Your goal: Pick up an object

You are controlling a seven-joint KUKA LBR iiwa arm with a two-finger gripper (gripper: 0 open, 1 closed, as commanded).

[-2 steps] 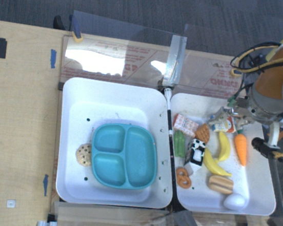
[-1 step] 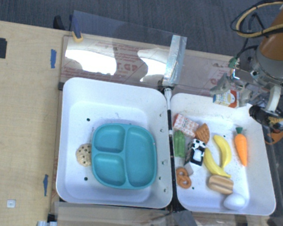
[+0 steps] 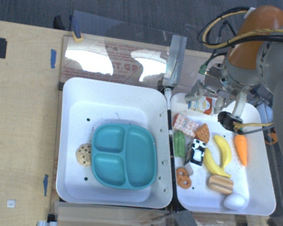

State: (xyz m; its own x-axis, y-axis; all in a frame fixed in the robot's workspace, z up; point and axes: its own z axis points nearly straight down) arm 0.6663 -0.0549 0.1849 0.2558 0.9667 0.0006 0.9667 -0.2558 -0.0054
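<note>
The claw (image 3: 206, 95) hangs low over the far end of the right bin (image 3: 260, 202), just above a small carton (image 3: 201, 105), with its grip too hidden to tell, while a banana (image 3: 219, 155), carrot (image 3: 241, 149) and egg (image 3: 234, 201) lie nearer in that bin.

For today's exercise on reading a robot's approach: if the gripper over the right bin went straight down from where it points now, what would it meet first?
Probably the small carton at the far end of the right bin. The gripper hangs just above it. Depth is hard to judge from this slanted view, so it might land on the bin floor beside it.
</note>
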